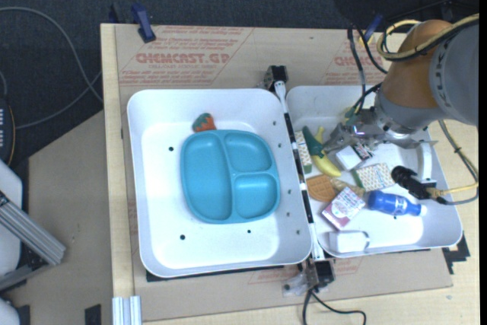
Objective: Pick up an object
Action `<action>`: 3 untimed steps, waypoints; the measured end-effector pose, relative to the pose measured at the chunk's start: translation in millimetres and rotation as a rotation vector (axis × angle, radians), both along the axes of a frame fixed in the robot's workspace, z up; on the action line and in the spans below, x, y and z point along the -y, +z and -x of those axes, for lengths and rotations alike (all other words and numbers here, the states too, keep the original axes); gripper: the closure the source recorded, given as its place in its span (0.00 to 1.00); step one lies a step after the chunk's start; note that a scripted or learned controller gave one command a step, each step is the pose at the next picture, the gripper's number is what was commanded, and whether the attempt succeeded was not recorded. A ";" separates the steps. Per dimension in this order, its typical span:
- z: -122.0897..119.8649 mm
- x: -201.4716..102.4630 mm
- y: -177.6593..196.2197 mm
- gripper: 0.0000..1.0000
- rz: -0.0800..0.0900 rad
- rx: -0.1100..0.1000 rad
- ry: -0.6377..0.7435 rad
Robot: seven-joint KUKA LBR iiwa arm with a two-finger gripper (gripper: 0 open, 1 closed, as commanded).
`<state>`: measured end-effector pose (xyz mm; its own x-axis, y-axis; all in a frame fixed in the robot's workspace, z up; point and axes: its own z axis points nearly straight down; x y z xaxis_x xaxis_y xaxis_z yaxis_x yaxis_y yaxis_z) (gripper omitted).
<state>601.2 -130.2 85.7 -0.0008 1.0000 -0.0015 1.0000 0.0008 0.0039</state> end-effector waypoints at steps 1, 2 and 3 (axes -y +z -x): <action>-50.3 31.8 -2.9 0.00 -0.004 -0.017 -0.003; -64.8 60.5 -1.0 0.00 -0.001 -0.006 -0.002; -65.9 60.1 10.5 1.00 0.000 -0.003 0.000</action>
